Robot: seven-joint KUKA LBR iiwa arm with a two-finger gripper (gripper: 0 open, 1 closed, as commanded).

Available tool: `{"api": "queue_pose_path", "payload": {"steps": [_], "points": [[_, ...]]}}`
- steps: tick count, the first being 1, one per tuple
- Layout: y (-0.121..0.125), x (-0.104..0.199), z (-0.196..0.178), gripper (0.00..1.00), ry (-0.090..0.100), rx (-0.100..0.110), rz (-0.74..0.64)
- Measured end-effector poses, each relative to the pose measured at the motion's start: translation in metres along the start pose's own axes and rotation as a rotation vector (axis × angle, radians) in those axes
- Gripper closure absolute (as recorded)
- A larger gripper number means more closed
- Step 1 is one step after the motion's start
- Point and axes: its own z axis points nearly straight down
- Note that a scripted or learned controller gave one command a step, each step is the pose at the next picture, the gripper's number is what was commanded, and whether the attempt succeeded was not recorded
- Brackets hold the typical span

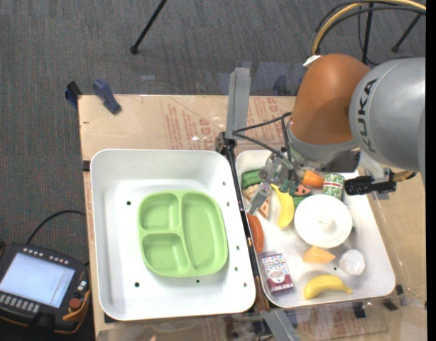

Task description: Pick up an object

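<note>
Right now I see the claw (264, 190) low over the upper left part of the right bin (383, 258), its fingers spread apart with nothing between them. A yellow banana (283, 206) lies just beside it, touching the white round lid (323, 220). Nearer me sit a small printed box (276, 271), an orange wedge (317, 255) and a second banana (326, 285). On the counter's left bin (111, 190) rests a green divided plate (182, 233).

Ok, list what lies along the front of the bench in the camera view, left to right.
Pendant with screen → green divided plate → small printed box → front banana → small clear cup.
</note>
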Motion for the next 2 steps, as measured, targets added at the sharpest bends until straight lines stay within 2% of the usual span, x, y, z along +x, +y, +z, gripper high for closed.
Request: {"api": "queue_pose_path", "payload": {"steps": [1,2], "points": [[-0.067,0.036,0.001,0.0,0.002,0.002,0.104],[-0.067,-0.025,0.102,0.0,0.002,0.006,0.158]]}}
